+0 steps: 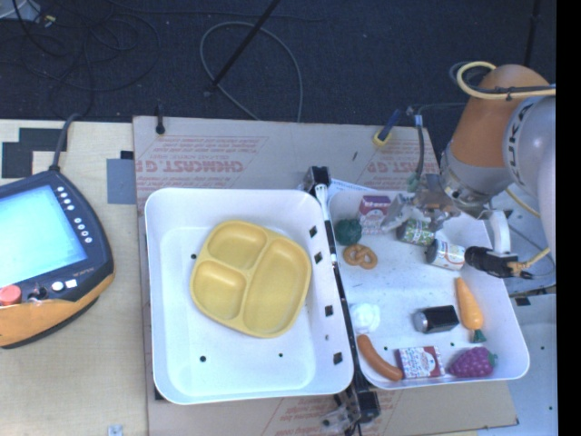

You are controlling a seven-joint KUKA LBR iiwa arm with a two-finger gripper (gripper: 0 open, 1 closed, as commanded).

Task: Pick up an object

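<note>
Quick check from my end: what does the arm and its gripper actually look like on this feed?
The arm is a rounded grey KUKA body with a broad orange band above the wrist. A pale yellow cable loops over its top. The gripper is a dark metallic assembly, partly blurred, at the upper edge of the right-hand shallow white bin.

Bright, even overhead light; bins slightly overexposed, bg dark, mild blur.

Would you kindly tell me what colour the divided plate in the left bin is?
Yellow; the divided plate shows best in the camera view.
</note>
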